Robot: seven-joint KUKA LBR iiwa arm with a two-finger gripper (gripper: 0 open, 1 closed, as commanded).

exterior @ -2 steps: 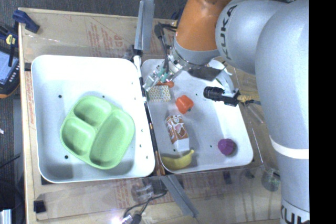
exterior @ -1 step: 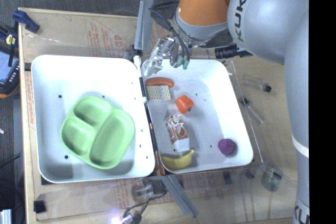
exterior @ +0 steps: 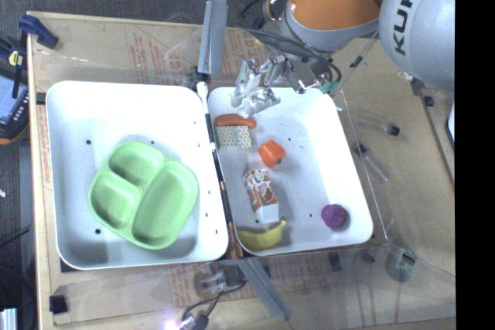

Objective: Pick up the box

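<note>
The claw point(exterior: 255, 93) hangs over the far left corner of the right bin point(exterior: 352, 170), its metal fingers pointing down just above a brown sausage-shaped item point(exterior: 234, 120); how far the fingers are spread cannot be told, and nothing is seen between them. The box point(exterior: 261, 194), a small printed carton, lies flat near the bin's middle, closer to its near edge. Just beyond it sits an orange piece point(exterior: 271, 153), and a banana point(exterior: 261, 236) lies along the near edge. A purple item point(exterior: 334, 216) rests toward the near right corner. The left bin point(exterior: 69, 112) carries a green divided plate point(exterior: 145, 194).
</note>
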